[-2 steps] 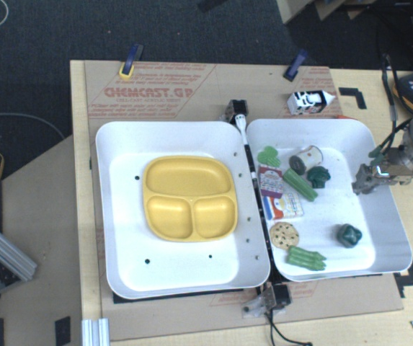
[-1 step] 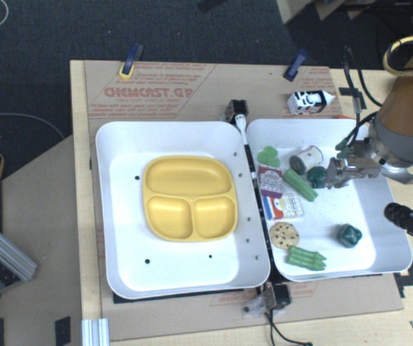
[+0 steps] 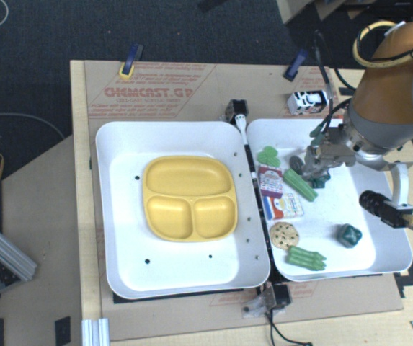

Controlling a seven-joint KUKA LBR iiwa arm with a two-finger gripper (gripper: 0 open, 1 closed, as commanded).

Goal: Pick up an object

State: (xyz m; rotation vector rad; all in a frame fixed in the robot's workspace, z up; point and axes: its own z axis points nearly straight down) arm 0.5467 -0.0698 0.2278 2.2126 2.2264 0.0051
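My gripper (image 3: 311, 170) is low in the right bin (image 3: 379, 254), near its middle back, right over the upper end of a long green pod (image 3: 301, 187). The pod lies slantwise on the bin floor. To its left lie a small green leafy piece (image 3: 268, 155), a red and white packet (image 3: 271, 180) and a striped packet (image 3: 282, 207). Nearer the front are a round cookie (image 3: 284, 234), a bunch of green beans (image 3: 305, 258) and a dark green lump (image 3: 349, 234).
The left bin (image 3: 120, 215) holds a yellow divided plate (image 3: 189, 197). A ridge between the two bins runs just left of the packets. The arm's grey and orange body (image 3: 390, 85) hangs over the right bin's back right corner.
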